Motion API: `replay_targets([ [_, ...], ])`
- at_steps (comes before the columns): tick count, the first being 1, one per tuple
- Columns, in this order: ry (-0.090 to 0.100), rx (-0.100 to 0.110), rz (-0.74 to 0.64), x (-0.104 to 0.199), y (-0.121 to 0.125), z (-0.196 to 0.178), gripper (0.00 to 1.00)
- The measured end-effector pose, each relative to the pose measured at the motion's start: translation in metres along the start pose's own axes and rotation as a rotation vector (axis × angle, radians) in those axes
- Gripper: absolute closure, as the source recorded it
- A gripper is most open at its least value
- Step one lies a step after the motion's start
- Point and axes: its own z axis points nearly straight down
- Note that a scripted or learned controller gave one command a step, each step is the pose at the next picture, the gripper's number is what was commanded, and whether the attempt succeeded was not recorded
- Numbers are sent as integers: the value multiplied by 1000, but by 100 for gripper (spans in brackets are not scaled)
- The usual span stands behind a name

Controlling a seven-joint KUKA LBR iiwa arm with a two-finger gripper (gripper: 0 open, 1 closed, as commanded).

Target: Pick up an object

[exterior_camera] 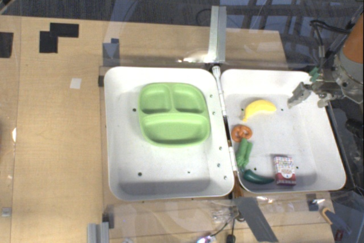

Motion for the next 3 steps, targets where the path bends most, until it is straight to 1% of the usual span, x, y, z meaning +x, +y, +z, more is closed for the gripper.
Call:
replay_targets([
  [1, 1, 0, -274, 81, 18, 115, 0],
  [2, -1, -7, -392, 76, 64, 141, 0],
  [3, 1, -12, -392, 77, 66, 128, 100],
])
